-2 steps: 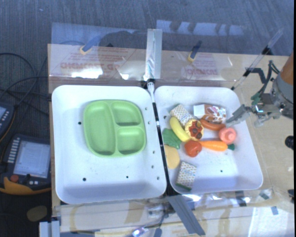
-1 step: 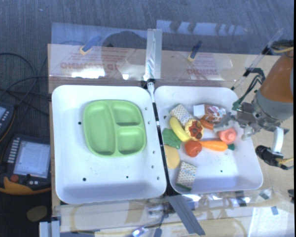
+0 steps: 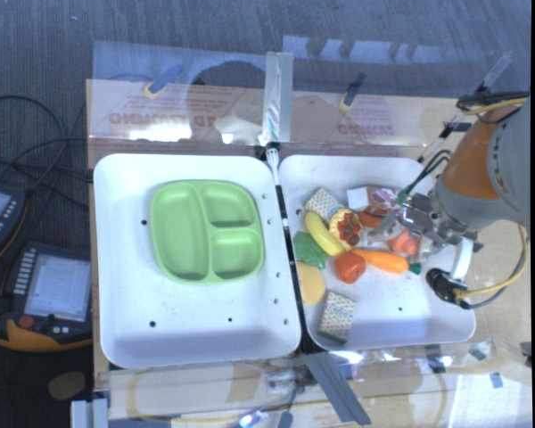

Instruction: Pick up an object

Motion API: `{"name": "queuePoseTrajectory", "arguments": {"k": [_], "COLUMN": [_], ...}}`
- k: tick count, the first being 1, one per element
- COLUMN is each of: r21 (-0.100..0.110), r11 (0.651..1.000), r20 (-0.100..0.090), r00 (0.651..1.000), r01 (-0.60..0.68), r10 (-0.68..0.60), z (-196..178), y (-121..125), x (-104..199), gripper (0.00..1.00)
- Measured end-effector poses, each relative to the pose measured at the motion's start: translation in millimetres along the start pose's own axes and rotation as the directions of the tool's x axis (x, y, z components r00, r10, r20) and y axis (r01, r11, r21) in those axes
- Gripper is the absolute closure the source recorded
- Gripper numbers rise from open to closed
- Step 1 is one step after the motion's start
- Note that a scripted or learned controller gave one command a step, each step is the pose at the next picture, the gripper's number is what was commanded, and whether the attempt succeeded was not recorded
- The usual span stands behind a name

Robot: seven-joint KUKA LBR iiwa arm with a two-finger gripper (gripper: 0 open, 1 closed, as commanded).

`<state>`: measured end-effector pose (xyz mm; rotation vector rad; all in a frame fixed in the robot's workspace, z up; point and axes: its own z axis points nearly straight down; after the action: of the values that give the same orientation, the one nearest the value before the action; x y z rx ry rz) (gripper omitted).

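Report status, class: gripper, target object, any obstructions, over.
Gripper low in right bin, fingers unclear. Carrot beside it, nothing visibly held. Toy food crowded close.

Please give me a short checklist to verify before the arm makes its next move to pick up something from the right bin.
1. Gripper above the right bin: ok.
2. Something held already: cannot tell, the toys around it hide that.
3. Targets available, such as carrot, banana, tomato: ok.
4. Targets well separated: not ok, the toys lie crowded, many touching.
5. Green tray in the left bin, out of the way: ok.
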<state>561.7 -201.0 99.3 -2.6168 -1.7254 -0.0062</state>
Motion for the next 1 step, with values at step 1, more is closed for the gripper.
{"name": "queuePoseTrajectory", "arguments": {"k": [1], "r21": [0.006], "r11": [1.000], "r20": [0.004], "r00": [1.000], "r01": [0.001], "r10": [-0.001], "z": [-5.2], "y": [-1.0], "x": [-1.3], "gripper": [1.00]}}
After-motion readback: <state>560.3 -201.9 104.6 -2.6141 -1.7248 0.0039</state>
